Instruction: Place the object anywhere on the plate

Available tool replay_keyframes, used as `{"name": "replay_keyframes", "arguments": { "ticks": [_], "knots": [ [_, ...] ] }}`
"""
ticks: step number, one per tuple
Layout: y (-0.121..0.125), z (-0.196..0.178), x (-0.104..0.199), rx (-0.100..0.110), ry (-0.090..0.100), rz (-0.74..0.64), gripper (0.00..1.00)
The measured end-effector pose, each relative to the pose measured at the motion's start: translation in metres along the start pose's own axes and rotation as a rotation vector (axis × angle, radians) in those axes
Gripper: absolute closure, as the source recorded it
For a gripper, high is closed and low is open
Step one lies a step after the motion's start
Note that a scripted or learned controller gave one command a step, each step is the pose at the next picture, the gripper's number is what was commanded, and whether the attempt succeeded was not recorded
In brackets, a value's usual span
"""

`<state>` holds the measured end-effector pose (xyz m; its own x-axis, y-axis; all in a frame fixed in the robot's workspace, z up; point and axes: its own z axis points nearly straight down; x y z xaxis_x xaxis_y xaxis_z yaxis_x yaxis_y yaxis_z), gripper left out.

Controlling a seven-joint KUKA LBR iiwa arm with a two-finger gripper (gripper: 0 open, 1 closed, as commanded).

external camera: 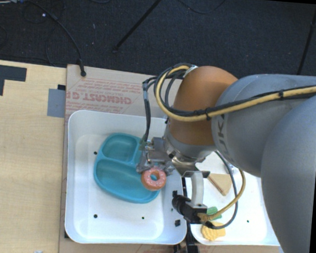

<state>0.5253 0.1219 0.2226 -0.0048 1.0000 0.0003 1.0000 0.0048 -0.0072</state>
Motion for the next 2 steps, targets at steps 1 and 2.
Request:
{"name": "replay_keyframes", "arguments": {
  "ticks": [1,2],
  "knots": [
    [-0.0081,-0.0072,0.0265,-0.002,0.000,0.001,1.00],
    [-0.0078,-0.0070,0.0255,-0.002,-0.001,0.003,0.00]
  ]
}}
